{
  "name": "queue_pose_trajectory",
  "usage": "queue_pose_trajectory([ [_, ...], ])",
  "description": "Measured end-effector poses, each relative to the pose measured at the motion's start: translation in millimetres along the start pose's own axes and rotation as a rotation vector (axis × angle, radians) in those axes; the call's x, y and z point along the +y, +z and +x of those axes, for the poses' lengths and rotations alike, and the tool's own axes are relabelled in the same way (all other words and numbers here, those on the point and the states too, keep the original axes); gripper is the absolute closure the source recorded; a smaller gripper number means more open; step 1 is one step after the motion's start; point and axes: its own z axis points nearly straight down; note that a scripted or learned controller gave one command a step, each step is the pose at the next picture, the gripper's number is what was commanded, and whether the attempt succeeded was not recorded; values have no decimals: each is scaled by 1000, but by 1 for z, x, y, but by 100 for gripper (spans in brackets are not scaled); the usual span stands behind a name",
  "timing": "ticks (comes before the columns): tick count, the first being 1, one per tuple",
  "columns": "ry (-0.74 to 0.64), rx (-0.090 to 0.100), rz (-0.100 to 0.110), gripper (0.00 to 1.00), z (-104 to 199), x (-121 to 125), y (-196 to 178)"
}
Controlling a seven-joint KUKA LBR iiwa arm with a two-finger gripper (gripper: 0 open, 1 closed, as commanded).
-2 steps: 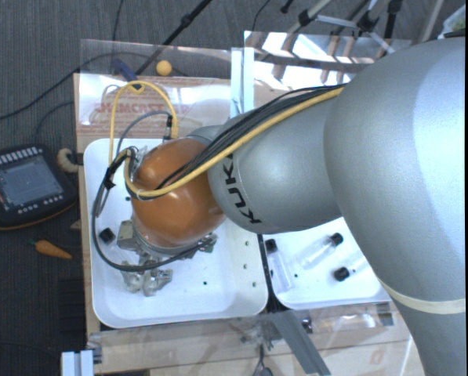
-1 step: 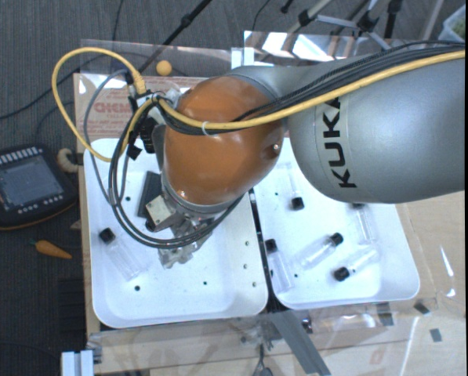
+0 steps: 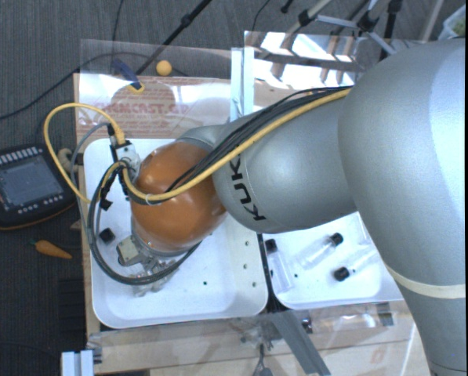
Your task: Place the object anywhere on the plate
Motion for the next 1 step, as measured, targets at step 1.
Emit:
queue_pose_trajectory([
  [1, -223, -4, -9, 100, 11, -12, -131],
])
